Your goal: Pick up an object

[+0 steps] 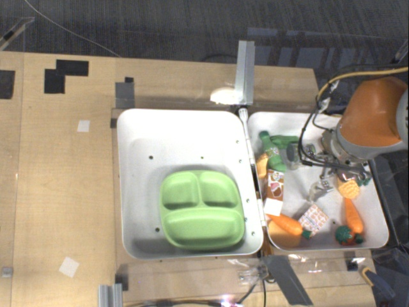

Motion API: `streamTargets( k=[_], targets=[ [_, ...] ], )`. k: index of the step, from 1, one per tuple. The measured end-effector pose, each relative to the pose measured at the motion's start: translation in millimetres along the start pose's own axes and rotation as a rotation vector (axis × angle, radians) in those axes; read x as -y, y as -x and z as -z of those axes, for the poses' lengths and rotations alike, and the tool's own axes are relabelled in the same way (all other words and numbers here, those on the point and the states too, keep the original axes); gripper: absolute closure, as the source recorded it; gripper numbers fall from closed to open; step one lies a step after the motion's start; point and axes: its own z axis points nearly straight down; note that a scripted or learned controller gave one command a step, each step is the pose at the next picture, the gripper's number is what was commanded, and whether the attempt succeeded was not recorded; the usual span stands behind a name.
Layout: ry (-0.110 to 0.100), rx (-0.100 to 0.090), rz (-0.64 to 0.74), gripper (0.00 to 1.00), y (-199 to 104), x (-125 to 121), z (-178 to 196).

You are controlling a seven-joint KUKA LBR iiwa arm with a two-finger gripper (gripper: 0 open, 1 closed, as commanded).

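Orange and grey, the arm's wrist (374, 117) enters from the right edge of the frame and hangs over the upper right part of the right-hand shallow white bin (382, 232). Below the orange band the end effector (332, 174) points down into that bin, with dark cables looping around it; whether it is wide or narrow cannot be told from this angle, and nothing can be seen held in it.

Several small things lie in the right bin. A yellow-orange chunky toy piece (349, 188) sits just beside the end effector, at its lower right. A long orange carrot-shaped toy (353, 217) lies below that piece, running down toward a small dark red and green berry-like toy (346, 235) at the bin's lower right. A small checked red-and-white packet (314, 218) lies below the end effector, near the bin's middle. A second orange carrot-shaped toy (285, 225) rests at the lower left of the bin, against its left wall. A green plastic bottle (276, 146) lies in the upper left corner, and a small brown printed carton (275, 185) sits below it.

The left-hand white bin (140, 139) holds a light green divided plastic tray (202, 208) in its lower middle. Both bins rest on the pale wooden bench (57, 190).
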Motion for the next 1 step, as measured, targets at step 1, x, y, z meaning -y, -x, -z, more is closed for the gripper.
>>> streamTargets(
  k=[1],
  targets=[
    [-0.001,-0.001,-0.011,0.0,-24.8,-53.8,1.9]
  ],
)
